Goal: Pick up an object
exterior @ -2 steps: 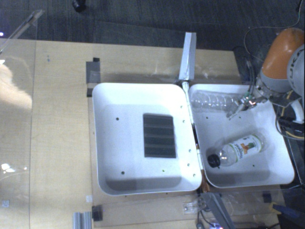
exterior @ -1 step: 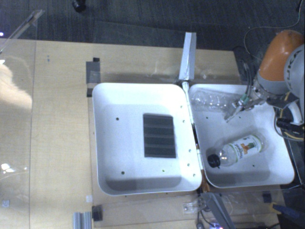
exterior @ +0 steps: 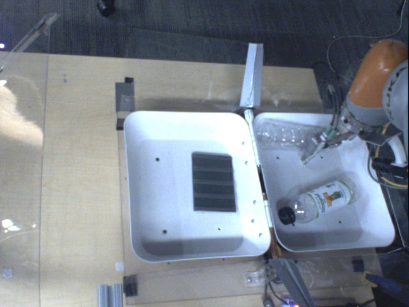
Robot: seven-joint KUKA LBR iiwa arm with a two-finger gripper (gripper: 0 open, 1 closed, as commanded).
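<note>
Bottle count: two. Nearest the camera, one clear glass-like bottle with a black cap and a white label with green and orange print (exterior: 317, 203) lies on its side on the floor of the right-hand shallow white bin (exterior: 377, 232). Long axis runs slantwise: cap end points toward the near left, close to the divide between the bins; base end points toward the far right. It sits nearer the camera than the claw, well apart from it, nothing touching it.

Claw: the two-finger gripper (exterior: 314, 152) on the grey arm with an orange band (exterior: 377, 85) reaches in over the far part of the same bin. Thin fingers angle down toward the left, tips low over the bin floor. Whether the fingers stand apart or together, cannot tell; too small and blurred. Nothing visibly held between them.

Just to the left of the claw tips, at the far wall of the bin: one crumpled clear plastic bottle (exterior: 285, 135), lying flat, long axis roughly across the bin. Contact with the fingertips not determinable.

Bins: two, side by side. Left-hand shallow white bin (exterior: 153, 222), farther left of the claw, carries one dark ribbed rectangular panel (exterior: 213, 181) at its middle.
</note>
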